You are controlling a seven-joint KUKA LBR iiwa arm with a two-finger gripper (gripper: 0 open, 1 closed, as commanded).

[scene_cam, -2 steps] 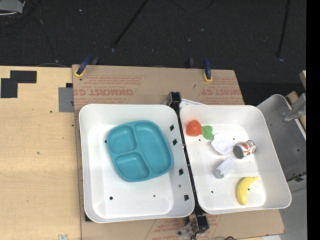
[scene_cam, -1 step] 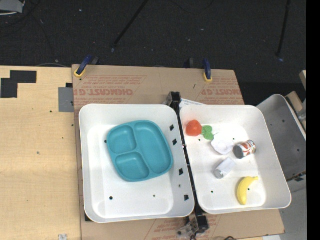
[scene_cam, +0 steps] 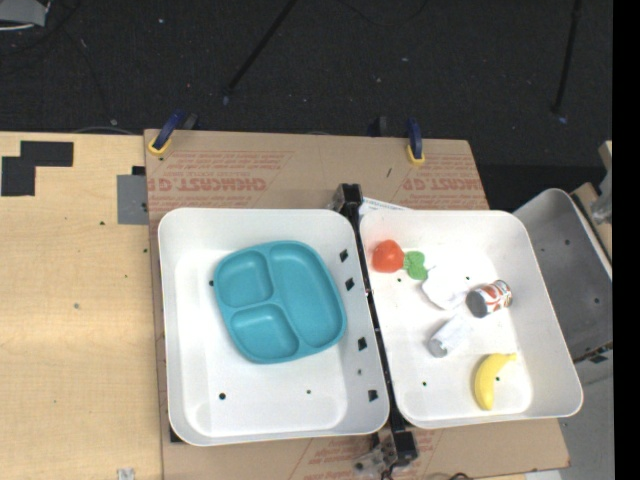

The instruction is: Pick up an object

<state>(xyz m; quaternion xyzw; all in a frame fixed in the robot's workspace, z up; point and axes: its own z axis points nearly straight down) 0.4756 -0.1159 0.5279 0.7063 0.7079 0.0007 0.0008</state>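
Objects for picking are all sitting in the right bin [scene_cam: 540,268], lower right of the frame, and nothing is being lifted yet. Up near that bin's top left corner a red strawberry-like toy [scene_cam: 388,257] is lying just beside a small green piece [scene_cam: 414,264]. Toward the middle, a white lump [scene_cam: 443,290] is touching a small can [scene_cam: 489,298] tipped on its side. Below those a little grey-white cylinder [scene_cam: 446,338] is resting alone, and a yellow banana [scene_cam: 492,379] is curling near the lower right corner, apart from the rest.

Over in the left bin [scene_cam: 185,368], a teal divided plate [scene_cam: 279,301] is lying flat, taking up the centre.

As for the gripper, I cannot tell how it stands; nothing is reaching over either bin at this moment. So by my reading this is the very start: choosing a target, with the approach not yet begun. The banana looks like the easy call, since it is lying clear of its neighbours. The next move is calling for a descent straight over it, closing across its narrow width, steering wide of the bin wall nearby.
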